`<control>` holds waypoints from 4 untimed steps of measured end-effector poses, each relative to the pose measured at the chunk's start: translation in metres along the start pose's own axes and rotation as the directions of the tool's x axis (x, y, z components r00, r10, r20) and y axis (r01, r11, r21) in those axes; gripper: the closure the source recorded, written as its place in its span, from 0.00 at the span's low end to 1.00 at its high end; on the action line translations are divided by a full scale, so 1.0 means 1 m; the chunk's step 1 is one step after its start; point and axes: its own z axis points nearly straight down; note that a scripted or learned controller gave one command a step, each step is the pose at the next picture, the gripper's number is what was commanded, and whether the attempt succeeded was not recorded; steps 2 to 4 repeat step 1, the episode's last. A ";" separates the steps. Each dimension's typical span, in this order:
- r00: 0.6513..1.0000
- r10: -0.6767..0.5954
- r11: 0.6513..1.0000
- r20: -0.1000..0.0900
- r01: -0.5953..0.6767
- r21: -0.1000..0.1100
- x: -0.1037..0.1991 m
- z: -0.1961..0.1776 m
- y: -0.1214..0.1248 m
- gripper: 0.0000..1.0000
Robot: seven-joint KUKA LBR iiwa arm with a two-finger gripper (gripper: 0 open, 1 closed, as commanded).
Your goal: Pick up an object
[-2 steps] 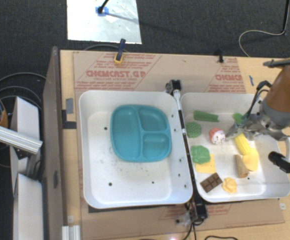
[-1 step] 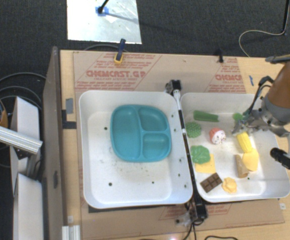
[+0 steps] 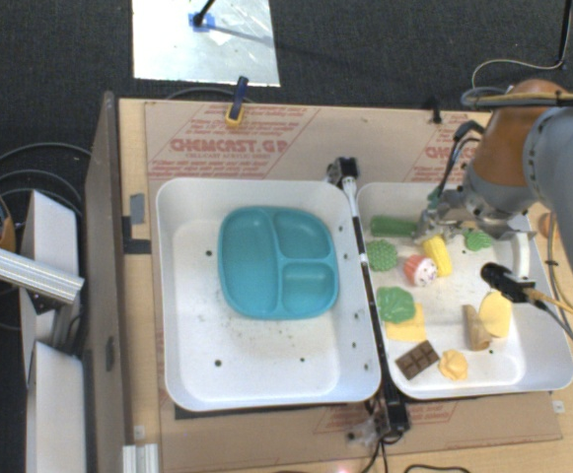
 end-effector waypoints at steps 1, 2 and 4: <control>1.000 0.000 1.000 0.001 0.000 -0.008 0.066 -0.107 0.007 1.00; 1.000 0.000 1.000 0.001 0.000 -0.008 0.066 -0.107 0.007 1.00; 1.000 0.000 1.000 0.001 0.000 -0.008 0.066 -0.107 0.007 1.00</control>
